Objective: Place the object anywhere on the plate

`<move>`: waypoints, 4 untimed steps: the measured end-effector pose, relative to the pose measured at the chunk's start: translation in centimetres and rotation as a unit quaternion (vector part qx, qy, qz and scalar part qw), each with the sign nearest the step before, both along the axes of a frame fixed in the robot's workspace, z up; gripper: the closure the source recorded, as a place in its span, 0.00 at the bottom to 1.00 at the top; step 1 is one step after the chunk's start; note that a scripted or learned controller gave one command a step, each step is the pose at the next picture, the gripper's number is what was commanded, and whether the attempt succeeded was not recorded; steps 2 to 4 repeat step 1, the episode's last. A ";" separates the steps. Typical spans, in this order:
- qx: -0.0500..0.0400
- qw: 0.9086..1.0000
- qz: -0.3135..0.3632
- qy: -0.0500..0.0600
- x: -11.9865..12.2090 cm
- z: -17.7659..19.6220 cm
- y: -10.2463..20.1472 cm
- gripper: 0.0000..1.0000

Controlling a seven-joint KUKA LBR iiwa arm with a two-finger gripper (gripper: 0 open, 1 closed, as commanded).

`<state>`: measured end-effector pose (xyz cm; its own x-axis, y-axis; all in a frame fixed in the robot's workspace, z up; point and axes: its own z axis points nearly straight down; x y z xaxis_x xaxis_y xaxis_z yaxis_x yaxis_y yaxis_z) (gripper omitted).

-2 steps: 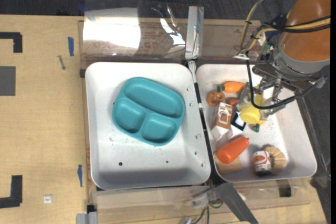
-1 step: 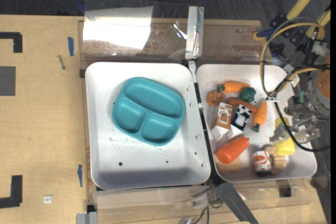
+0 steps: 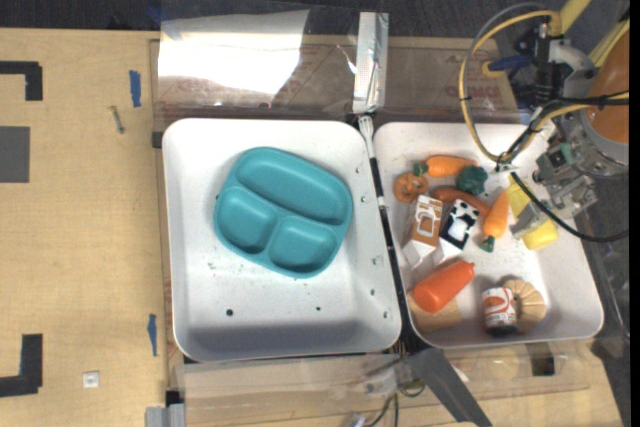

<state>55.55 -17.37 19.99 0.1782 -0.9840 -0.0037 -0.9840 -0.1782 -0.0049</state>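
- The bench [image 3: 70, 215] is tan board with black corner marks at its left side and bits of blue tape
- Two white bins sit side by side, their inner rims touching; the left bin [image 3: 200, 315] bears the plate alone, the right bin [image 3: 580, 305] bears a heap of toy food
- The plate [image 3: 284, 210] is teal, with three compartments, lying flat near the middle of the left bin, tilted a little clockwise
- The arm [image 3: 612, 105] comes in at the right edge, grey with an orange band, yellow and black cables looping over it above the right bin's far corner
- The gripper [image 3: 560, 185] hangs over the right bin's right side, near the yellow piece; whether it is open or closed I cannot tell, and nothing can be seen held in it
- An orange bottle [image 3: 442, 285] lies on its side in the near half of the right bin
- A round tan thing [image 3: 512, 303] with a red band lies just right of the bottle
- A carrot [image 3: 447, 167] lies at the far side of the heap, a dark green piece [image 3: 472, 180] by its right end
- A black-and-white box [image 3: 459, 221] and a brown-and-white carton [image 3: 428, 218] sit side by side in the middle
- A yellow piece [image 3: 540, 235] lies at the right, a small orange piece [image 3: 496, 215] to its left
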 end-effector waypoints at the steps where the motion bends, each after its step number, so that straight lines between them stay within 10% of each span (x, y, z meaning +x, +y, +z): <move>1: -0.001 0.990 0.140 0.001 -7.2 5.3 0.7 1.00; 4: -0.001 0.990 0.140 0.001 -7.2 5.3 0.7 1.00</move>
